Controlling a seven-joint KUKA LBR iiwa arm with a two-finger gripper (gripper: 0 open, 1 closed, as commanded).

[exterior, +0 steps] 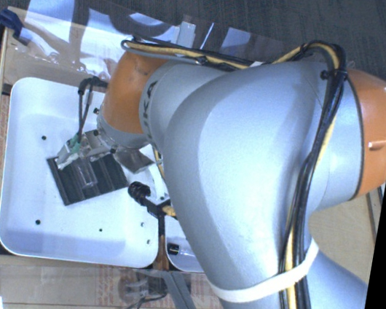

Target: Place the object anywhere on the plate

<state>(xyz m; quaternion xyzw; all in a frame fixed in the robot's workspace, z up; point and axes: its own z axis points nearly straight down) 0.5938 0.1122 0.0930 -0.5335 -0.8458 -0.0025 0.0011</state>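
My gripper hangs low over the middle of the left white bin. From above it looks like a dark ribbed block, with a small pale and green part at its upper left corner. The orange wrist band sits just above it. Whatever lies under the gripper is hidden by its body. The grey arm covers most of the right bin, of which a sliver shows at the bottom.
A black cable connector hangs from the wrist near the left bin's right wall. Clear plastic sheeting lies behind the bins. The wooden bench edge runs along the front.
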